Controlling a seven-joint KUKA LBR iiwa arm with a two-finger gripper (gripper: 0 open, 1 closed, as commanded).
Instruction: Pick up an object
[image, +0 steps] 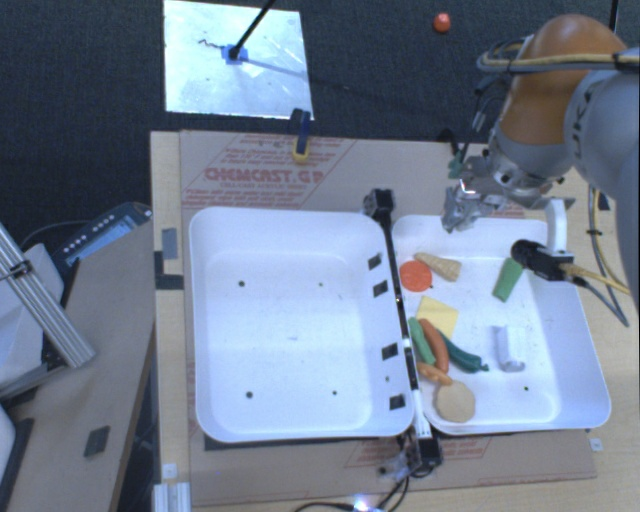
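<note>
You've nothing picked yet — the gripper (462, 215) hangs over the right bin's (575, 345) far edge, its grip state unreadable, while the orange disc (416, 275) lies untouched below.

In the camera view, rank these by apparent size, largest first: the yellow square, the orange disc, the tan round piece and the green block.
1. yellow square
2. tan round piece
3. green block and orange disc: these look too alike to rank.
The top two are also close.
</note>
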